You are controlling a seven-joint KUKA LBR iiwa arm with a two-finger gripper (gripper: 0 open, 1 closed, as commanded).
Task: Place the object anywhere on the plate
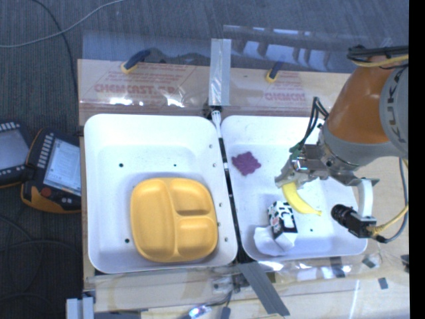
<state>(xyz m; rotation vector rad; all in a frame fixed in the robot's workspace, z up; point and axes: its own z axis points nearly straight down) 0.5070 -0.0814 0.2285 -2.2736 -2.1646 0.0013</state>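
So the arm [372, 111] comes in from the right and its gripper [297, 173] is down inside the right bin [265, 135], sitting right at the upper end of a yellow banana [300, 200]. Honestly can't tell whether the fingers are apart or together, or whether they've actually got the banana between them, since the wrist hardware covers that spot from this angle. The banana lies on the bin floor at a slant, its far end under the gripper and its near end pointing toward the right. Just beside it on the left is a small black-and-white carton [283, 218], tilted, and it's touching a crumpled white thing [272, 240] in the near part of the bin. Farther back and more to the left in the same bin there's a purple piece [246, 163], well apart from the rest. The yellow plate [174, 218], the kind with three compartments, is over in the left bin [113, 145], toward the near side. A teach pendant [50, 171] lies on the floor left of the bench.
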